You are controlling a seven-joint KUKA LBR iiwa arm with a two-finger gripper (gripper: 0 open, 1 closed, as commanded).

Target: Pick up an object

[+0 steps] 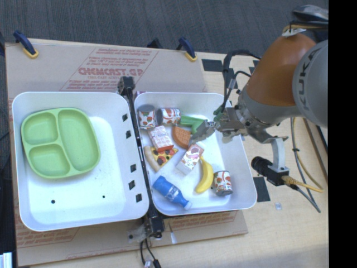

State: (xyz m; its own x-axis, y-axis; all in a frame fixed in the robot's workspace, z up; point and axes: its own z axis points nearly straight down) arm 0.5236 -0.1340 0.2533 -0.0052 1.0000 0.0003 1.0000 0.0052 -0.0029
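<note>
Blue bottle [168, 192] lies below one banana [204, 176], three cans, cartons; end effector [205, 128] above banana, grip state unreadable.

- A green 3-compartment plate [60, 142] lies in the left white bin [72, 205], toward its far left.
- A cardboard sheet [111, 66] with red print lies under the bins.
- 3 blue clamps [26, 43] grip the cardboard's far edge.
- Dark grey carpet [111, 10] lies beyond the bench.
</note>
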